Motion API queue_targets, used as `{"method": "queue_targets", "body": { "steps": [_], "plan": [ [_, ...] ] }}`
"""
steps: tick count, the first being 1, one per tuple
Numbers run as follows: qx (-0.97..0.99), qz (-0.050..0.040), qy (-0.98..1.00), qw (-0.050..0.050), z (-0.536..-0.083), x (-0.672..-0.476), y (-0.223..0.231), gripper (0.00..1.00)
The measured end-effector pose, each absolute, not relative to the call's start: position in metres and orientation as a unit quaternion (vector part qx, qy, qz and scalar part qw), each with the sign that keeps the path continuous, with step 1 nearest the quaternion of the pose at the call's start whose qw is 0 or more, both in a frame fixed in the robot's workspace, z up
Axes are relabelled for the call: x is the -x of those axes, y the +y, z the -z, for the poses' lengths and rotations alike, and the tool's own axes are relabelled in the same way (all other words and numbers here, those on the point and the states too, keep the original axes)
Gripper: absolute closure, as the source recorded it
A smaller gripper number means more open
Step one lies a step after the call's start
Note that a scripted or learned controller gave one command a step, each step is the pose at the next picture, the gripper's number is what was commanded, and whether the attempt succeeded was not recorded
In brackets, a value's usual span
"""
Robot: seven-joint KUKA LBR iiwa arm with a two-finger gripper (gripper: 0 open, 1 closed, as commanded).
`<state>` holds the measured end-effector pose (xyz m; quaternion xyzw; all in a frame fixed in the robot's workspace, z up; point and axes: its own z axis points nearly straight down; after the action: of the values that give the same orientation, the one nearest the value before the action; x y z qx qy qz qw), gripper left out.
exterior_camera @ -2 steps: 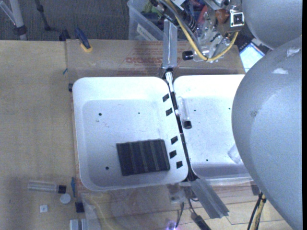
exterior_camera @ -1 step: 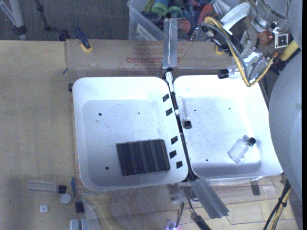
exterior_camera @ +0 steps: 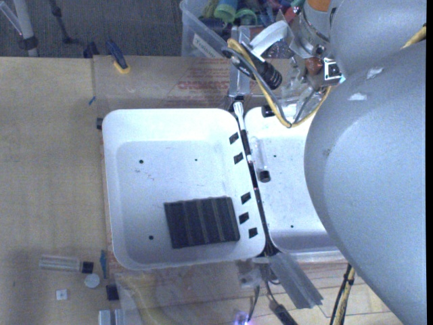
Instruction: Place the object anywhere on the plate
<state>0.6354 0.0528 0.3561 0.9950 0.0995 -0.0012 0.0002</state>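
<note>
Two shallow white bins are set side by side on the wooden bench (exterior_camera: 47, 181); the left bin (exterior_camera: 128, 131) is seen whole, while much of the right bin (exterior_camera: 284, 202) is covered by the grey arm (exterior_camera: 372, 181), which reaches in from the right. A dark, ribbed, flat rectangular object (exterior_camera: 201, 222) is laid on the floor of the left bin, toward its near edge and slightly tilted; whether this is the plate or the object cannot be told. The wrist end of the arm (exterior_camera: 291, 63) is held above the far edge of the right bin, with a yellow cable (exterior_camera: 254, 63) looped beside it; the state of the jaws cannot be told, since they are not made out among the wrist parts. A clear box of colourful items (exterior_camera: 237, 5) is placed behind the bins; small loose parts (exterior_camera: 74, 269) are scattered on the bench near the left bin's near corner.
</note>
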Motion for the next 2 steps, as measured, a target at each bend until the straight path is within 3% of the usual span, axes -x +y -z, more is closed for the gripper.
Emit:
{"method": "queue_targets", "body": {
  "steps": [1, 2],
  "plan": [
    [-0.954, 0.004, 0.3, -0.001, -0.221, -0.637, 0.084, 1.0],
    [-0.972, 0.0003, 0.235, 0.0, -0.391, -0.639, 0.114, 1.0]
  ]
}}
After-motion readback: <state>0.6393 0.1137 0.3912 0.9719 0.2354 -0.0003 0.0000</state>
